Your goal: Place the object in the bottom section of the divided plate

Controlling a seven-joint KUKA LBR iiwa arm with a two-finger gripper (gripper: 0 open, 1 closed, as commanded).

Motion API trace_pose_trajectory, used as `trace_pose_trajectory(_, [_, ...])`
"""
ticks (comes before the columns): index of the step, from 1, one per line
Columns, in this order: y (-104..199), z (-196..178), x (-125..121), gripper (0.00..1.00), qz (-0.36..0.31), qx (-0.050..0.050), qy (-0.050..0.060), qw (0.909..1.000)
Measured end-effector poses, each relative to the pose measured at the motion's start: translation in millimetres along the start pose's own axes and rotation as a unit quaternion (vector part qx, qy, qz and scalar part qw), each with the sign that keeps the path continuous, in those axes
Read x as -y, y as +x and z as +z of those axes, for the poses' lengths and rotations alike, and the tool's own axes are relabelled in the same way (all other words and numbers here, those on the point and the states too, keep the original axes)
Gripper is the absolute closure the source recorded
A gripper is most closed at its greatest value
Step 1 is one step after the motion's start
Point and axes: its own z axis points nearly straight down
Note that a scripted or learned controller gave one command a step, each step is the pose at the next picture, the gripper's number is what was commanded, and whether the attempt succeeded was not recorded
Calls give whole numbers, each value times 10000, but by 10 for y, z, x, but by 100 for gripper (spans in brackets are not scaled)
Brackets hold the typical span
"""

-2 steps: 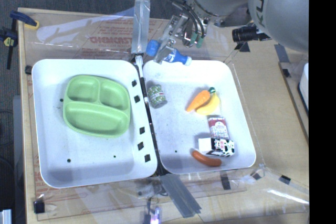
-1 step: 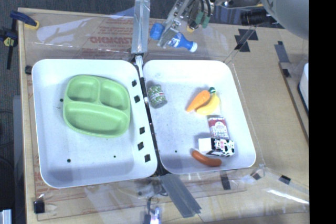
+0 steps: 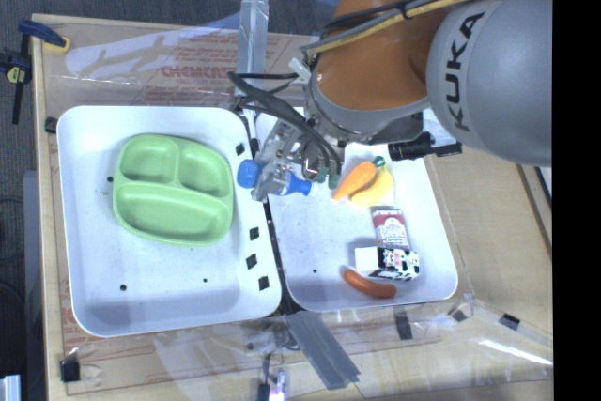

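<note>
A green divided plate lies in the left bin, its one wide section toward the near side and two smaller sections behind it. My gripper hangs over the seam between the two bins, just right of the plate. A small blue object sits between its fingers, with blue ends poking out on both the left and the right side. The gripper is shut on it. The object is level with the plate's right rim and apart from it.
In the right bin lie an orange carrot, a red-and-white packet, a cow-patterned carton and a sausage. The left bin has bare floor around the plate. The arm's bulk covers the right bin's far side.
</note>
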Motion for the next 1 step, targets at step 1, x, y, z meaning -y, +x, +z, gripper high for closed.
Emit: trace_pose_trajectory(1, [292, 513, -636, 100, -142, 8, -2, 9999])
